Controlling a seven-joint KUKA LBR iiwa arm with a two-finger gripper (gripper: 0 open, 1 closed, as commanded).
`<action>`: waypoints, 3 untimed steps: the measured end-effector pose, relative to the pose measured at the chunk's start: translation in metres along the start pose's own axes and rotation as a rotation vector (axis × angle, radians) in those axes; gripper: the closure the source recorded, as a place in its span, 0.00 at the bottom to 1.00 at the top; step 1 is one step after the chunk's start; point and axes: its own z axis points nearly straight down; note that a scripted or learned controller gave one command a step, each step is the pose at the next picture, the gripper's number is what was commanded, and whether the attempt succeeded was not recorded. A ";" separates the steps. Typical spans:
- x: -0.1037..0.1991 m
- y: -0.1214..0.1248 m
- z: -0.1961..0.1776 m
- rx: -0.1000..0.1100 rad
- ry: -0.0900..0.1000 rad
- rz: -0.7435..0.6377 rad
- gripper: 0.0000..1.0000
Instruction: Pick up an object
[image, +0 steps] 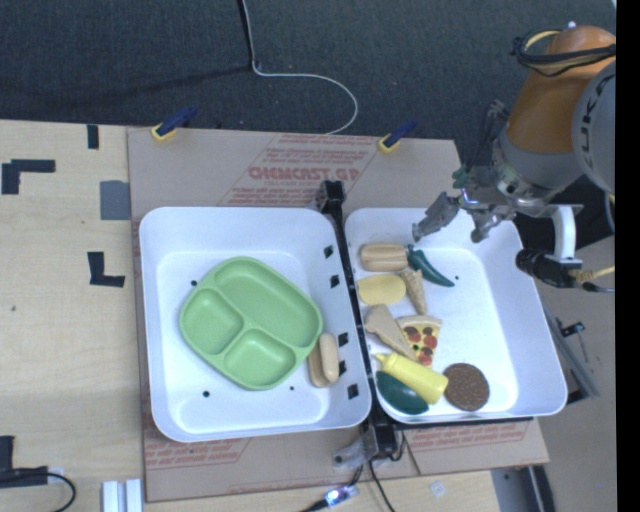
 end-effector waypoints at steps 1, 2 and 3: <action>0.081 -0.039 -0.080 -0.005 0.003 -0.008 0.00; 0.159 -0.082 -0.129 -0.003 0.003 -0.009 0.00; 0.237 -0.087 -0.091 0.005 0.001 -0.008 0.00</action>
